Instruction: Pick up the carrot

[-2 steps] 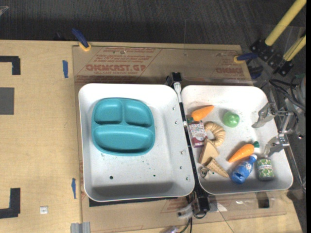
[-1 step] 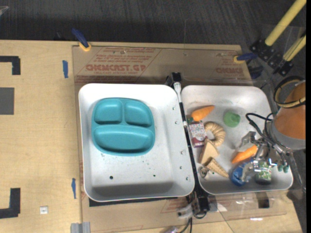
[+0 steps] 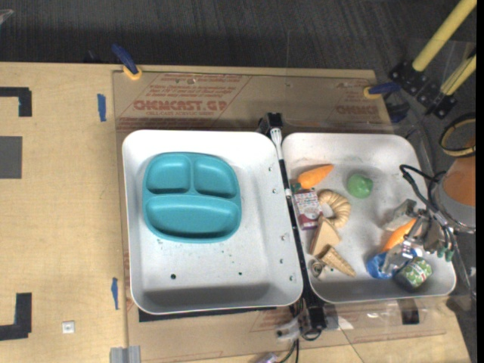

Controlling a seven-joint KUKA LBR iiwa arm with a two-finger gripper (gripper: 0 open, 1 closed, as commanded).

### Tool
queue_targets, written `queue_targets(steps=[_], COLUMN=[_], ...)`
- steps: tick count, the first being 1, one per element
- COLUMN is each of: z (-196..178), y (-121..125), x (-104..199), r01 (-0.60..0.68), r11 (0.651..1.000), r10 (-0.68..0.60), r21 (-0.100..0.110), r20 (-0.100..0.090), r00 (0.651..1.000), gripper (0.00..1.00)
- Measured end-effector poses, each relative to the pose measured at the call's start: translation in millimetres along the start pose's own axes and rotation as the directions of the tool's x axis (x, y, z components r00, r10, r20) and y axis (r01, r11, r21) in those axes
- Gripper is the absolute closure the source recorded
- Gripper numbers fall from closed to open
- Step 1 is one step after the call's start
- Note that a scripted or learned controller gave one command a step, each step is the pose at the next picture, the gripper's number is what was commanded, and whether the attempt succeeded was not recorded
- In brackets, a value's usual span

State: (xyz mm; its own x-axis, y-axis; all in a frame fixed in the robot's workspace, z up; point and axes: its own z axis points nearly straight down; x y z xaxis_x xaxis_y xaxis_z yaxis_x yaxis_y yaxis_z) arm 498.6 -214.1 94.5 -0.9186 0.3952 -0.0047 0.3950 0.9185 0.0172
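In the left white plastic bin (image 3: 144,225), toward its 10 o'clock, lies a teal three-compartment plastic plate (image 3: 192,196). Across the black divider, the right white bin (image 3: 355,146) bears the clutter: an orange plastic carrot with a green tip (image 3: 314,175) lies at its 10 o'clock, tilted, with a small pink-and-white packet (image 3: 306,206) just below it and a tan curled croissant-like toy (image 3: 336,205) beside that. A tan wedge (image 3: 325,238) and a ribbed tan cone (image 3: 336,262) sit near the bin's 7 o'clock. A round green ball (image 3: 360,184) rests at about 12 o'clock, apart from the carrot. At 4 o'clock, the two-finger gripper (image 3: 412,237) hangs over a second orange piece (image 3: 397,235), a blue object (image 3: 378,266) and a dark green-labelled can (image 3: 414,273); whether its fingers are spread or closed is too cluttered to tell.
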Motion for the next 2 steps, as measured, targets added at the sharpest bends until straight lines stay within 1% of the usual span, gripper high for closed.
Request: queue_targets(steps=[1,2], z=[-0.2,0.5], y=[-9.5,95.8], x=[9.0,53.0], r01=[-0.269,-0.401], r11=[0.963,0.916], r10=[0.269,0.401], r21=[0.004,0.003], r20=[0.006,0.025], r00=[0.963,0.916], gripper=[0.00,0.00])
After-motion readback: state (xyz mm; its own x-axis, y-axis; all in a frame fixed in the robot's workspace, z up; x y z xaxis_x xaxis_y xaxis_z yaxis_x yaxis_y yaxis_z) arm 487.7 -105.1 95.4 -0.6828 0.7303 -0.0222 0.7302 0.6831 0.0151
